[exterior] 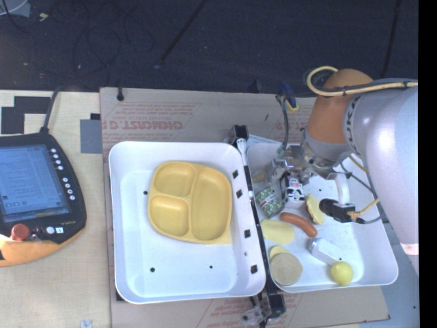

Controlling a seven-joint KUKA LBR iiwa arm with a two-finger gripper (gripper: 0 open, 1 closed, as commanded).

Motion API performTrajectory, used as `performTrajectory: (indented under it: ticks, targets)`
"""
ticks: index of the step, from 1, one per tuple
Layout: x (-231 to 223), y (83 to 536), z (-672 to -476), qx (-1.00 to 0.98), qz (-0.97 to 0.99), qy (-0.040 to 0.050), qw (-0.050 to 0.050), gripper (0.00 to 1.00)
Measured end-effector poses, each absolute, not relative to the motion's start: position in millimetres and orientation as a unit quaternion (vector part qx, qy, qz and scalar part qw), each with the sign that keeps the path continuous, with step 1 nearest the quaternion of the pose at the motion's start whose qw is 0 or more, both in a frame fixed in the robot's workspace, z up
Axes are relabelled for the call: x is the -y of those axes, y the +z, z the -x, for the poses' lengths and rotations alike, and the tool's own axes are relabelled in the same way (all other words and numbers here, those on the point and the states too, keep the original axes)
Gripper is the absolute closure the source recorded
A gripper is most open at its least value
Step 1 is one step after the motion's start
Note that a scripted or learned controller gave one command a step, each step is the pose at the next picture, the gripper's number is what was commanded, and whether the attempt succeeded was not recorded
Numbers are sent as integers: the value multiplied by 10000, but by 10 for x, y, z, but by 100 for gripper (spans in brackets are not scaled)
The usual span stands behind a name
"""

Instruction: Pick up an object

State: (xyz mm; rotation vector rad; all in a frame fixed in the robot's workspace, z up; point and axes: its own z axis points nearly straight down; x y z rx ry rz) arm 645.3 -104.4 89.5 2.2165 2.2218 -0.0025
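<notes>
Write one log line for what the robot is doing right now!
arm: over right bin | gripper: low among toys | nearest: sausage | left bin: yellow plate | grasp: unconfirmed

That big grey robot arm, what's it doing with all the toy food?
The robot arm is reaching into the right bin, its gripper low over the clutter near the bin's far left corner. It isn't clearly holding anything. Nearby lie a toy sausage, a lemon and a round biscuit. The left bin holds a yellow divided plate.

right bin (382,268) crowded, left bin (130,251) open around yellow plate (190,201)
</notes>
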Motion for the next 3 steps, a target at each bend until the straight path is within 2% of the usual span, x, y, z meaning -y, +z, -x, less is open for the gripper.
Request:
performTrajectory:
  ticks: [1,2,3]
  targets:
    - [899,893,-6193,-7062,-7080,-1,11,0]
    - [868,881,-6419,-7063,-7079,-67,-22,0]
    - [609,1951,-6462,-7081,-7061,33,32,0]
